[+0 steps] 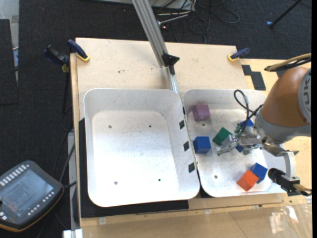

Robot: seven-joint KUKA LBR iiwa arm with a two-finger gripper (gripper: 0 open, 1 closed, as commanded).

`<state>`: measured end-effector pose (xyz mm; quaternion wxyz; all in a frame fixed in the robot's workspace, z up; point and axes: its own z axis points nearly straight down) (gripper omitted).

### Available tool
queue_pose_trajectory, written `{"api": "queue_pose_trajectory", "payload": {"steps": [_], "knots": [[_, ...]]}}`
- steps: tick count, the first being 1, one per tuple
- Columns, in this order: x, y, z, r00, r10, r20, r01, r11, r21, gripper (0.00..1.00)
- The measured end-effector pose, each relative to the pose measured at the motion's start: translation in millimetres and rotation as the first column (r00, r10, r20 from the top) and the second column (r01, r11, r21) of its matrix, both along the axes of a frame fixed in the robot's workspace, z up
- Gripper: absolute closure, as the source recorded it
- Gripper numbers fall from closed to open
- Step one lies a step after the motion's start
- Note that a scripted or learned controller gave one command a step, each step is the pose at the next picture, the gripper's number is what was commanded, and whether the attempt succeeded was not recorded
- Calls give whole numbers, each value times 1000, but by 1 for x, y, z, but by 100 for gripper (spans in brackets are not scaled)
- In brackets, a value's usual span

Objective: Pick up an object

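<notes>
The right bin (213, 185) holds a purple block (201, 112) at the back, a blue cube (201, 144) near the divider, a green block (222, 135) in the middle, and an orange cube (247, 180) touching another blue cube (258, 171) at the front right. My gripper (227, 147) reaches in from the right, low over the bin floor. Its tips sit just below and right of the green block, very close to it or touching. Nothing shows between the fingers.
The left bin (131, 143) lies beside the right one. A metal pole (151, 26) slants down to the bins' shared back edge. Clamps (78, 50) mark the bench's back corners. A teach pendant (25, 195) lies on the floor at lower left.
</notes>
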<state>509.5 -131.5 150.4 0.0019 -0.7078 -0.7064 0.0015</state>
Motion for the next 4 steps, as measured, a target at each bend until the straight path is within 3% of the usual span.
{"api": "queue_pose_trajectory", "payload": {"steps": [1,2,4], "knots": [[-1,1,-54,1000,1,-1,-1,1000,1,0],[1,1,-40,1000,1,6,-1,1000,0,100],[7,-7,72,1000,6,13,-6,1000,-3,100]]}}
